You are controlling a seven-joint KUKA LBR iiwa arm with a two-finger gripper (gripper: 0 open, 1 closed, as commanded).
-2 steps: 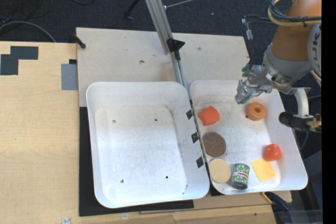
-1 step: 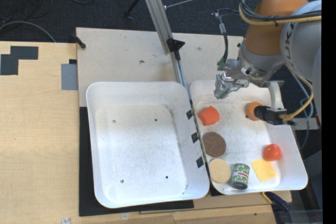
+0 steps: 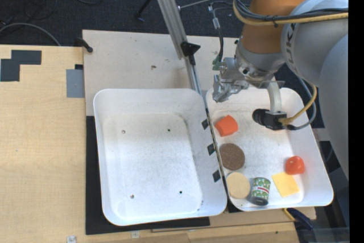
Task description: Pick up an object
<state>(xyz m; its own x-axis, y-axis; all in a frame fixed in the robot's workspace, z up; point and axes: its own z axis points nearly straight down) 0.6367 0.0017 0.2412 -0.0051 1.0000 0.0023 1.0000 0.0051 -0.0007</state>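
gripper [image 3: 223, 91]: over the right bin's [image 3: 318, 193] far-left corner, you can't tell finger state from here | nothing seen held | orange block [image 3: 227, 125] just below it | brown disc [image 3: 232, 156], tan disc [image 3: 238, 184] along divider | can [image 3: 260, 190], yellow block [image 3: 285, 184], red piece [image 3: 294, 165] near front-right | left bin [image 3: 108, 122] beside

No legible text; can [image 3: 260, 190] label unreadable.
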